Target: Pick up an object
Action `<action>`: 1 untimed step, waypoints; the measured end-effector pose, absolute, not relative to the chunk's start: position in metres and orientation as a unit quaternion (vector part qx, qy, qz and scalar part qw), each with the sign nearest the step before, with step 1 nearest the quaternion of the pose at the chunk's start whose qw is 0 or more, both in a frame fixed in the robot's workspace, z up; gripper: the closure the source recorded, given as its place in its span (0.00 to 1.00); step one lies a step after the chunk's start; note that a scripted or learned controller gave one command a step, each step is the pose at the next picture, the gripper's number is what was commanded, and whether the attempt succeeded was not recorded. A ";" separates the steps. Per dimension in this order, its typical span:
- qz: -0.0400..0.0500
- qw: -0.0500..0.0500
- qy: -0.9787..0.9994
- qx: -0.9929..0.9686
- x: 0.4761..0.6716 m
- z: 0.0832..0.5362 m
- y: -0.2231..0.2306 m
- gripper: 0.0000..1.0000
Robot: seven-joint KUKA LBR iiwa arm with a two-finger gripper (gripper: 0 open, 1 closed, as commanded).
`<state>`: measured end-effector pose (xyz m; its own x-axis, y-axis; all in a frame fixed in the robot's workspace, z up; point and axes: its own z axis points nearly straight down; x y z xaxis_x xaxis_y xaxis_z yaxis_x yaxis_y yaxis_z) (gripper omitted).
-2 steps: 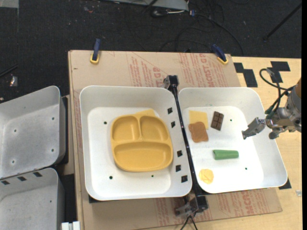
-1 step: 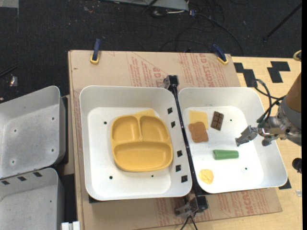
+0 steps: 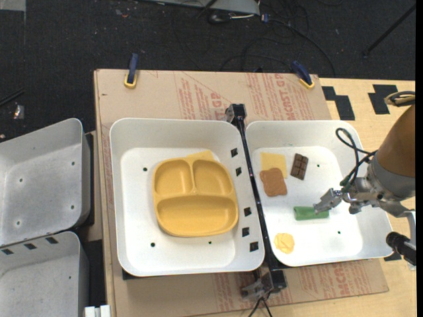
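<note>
The flat green rectangular block (image 3: 310, 212) is lying in the right white bin (image 3: 344, 253), just right of the round yellow piece (image 3: 285, 242). The pincer (image 3: 325, 204) is hovering at its right end, grip unreadable; straddling the narrow sides looks wisest.

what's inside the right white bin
Inside the right white bin: pale yellow square slice, brown toast-like piece, dark chocolate bar, green flat piece, small yellow round piece. The gripper covers the green piece's right end.

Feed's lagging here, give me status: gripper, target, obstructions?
Gripper low in right bin, touching green block; grip unconfirmed. Brown cracker, round yellow piece nearby, apart.
</note>
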<state>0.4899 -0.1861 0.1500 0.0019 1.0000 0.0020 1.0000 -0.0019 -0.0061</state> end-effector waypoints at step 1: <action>0.001 0.002 -0.707 -0.708 0.489 0.096 -0.185 0.00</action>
